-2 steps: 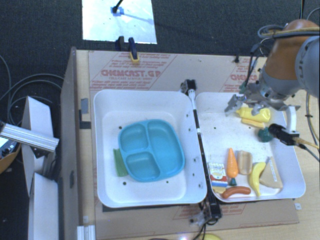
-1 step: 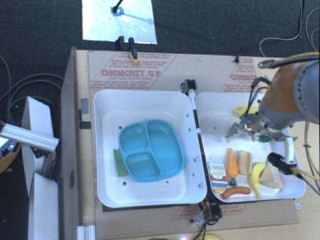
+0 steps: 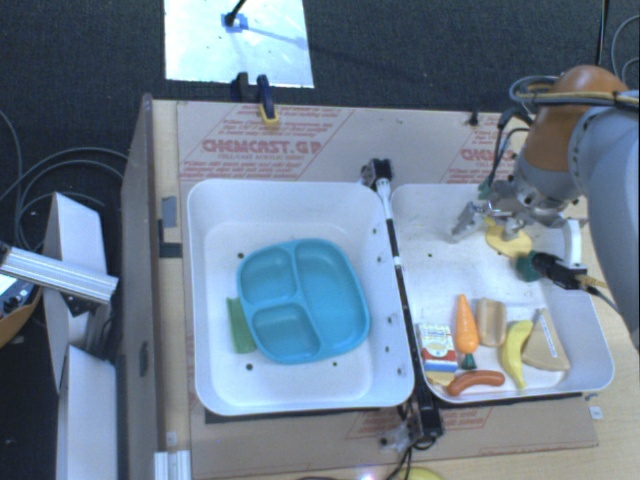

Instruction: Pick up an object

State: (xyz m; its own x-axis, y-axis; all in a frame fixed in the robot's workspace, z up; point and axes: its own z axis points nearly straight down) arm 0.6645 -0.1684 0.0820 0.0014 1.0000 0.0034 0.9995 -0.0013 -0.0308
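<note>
My gripper (image 3: 487,218) hangs low over the far part of the right bin (image 3: 590,368). A yellow object (image 3: 507,239) lies directly under it, partly hidden by the gripper. Nearer the front of this bin lie an orange carrot (image 3: 466,322), a tan bread slice (image 3: 491,321), a yellow banana (image 3: 515,350), a pale sandwich wedge (image 3: 547,348), a red-brown sausage (image 3: 476,381) and a small printed carton (image 3: 436,344). I cannot see whether the yellow object is gripped.
The left bin (image 3: 215,268) holds a blue compartment plate (image 3: 300,298) with a green piece (image 3: 240,325) beside its left edge. A black divider rail (image 3: 395,258) runs between the bins. The middle of the right bin floor is bare.
</note>
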